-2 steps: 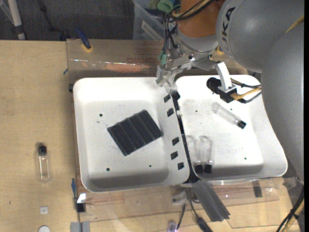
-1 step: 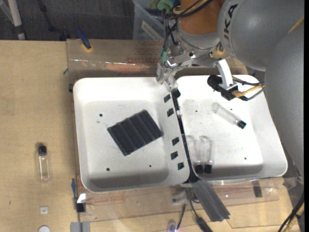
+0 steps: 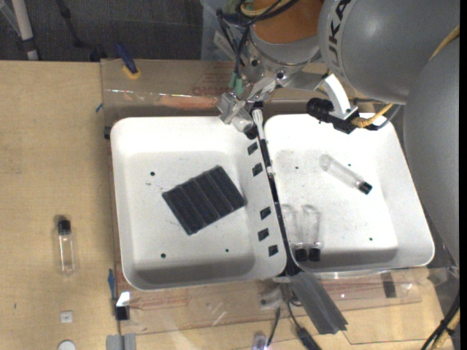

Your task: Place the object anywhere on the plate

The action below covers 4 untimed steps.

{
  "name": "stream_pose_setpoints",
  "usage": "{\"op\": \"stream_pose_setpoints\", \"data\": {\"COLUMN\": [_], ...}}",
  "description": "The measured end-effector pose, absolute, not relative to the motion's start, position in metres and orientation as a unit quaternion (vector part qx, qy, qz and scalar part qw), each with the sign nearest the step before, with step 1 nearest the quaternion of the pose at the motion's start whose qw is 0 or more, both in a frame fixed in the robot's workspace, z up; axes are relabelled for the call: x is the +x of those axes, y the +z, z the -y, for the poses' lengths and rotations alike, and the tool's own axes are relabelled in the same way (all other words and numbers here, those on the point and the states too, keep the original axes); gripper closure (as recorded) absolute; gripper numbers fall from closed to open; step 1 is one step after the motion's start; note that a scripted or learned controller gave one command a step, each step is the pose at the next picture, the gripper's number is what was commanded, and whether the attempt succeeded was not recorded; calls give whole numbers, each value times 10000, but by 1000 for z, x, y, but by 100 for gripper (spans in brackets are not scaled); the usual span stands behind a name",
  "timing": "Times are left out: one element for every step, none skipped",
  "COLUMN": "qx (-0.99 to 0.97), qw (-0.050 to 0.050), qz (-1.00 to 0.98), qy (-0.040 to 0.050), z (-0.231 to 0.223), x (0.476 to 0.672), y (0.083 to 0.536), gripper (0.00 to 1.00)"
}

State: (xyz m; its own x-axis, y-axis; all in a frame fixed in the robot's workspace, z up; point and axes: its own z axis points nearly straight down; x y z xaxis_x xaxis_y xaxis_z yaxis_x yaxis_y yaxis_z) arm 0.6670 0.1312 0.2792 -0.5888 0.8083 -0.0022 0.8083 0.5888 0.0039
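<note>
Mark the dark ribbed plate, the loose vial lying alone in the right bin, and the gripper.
dark ribbed plate (image 3: 203, 198), camera view, centre rib.
loose vial (image 3: 344, 173), camera view, clear body.
gripper (image 3: 252, 111), camera view, between fingertips.

The only readable lettering stands on the grey arm (image 3: 379, 35) at the upper right of the frame: dark capitals running down its rounded casing, of which "UKA" can be made out, the first letter being cut off by the curve of the shell. The letters are turned sideways, reading from bottom to top. No other label, number or sign can be read anywhere else.
</note>
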Motion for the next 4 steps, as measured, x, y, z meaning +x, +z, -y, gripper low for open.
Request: {"op": "stream_pose_setpoints", "data": {"qx": [4051,4360,3862,3068], "qw": [9,47,15,24], "qz": [-9143,-8999,-9224,-9518], "qy": [14,107,16,18], "z": [-103,-106,-175,-210], "x": [667,664,660,659], "y": [123,104,185,228], "gripper": [100,100,100,100]}}
